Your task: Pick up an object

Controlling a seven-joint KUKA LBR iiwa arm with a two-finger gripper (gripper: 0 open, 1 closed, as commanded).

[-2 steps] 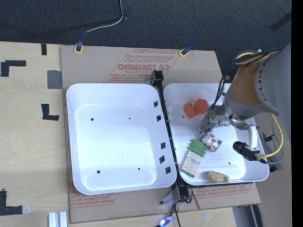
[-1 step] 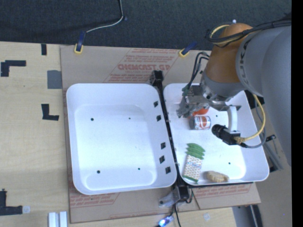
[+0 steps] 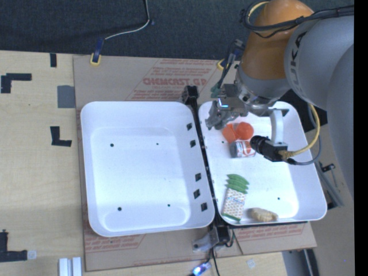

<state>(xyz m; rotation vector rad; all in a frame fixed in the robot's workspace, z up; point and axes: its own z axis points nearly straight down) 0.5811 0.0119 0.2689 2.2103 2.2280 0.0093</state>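
Just below the tool, a round orange object.

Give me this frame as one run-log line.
arm: over right bin | gripper: above orange object | grasp: none seen | green item, packet: untouched

Dark carpeted floor behind bench. Brown cardboard sheet over pale wooden benchtop bearing black tape marks. Even overhead light.
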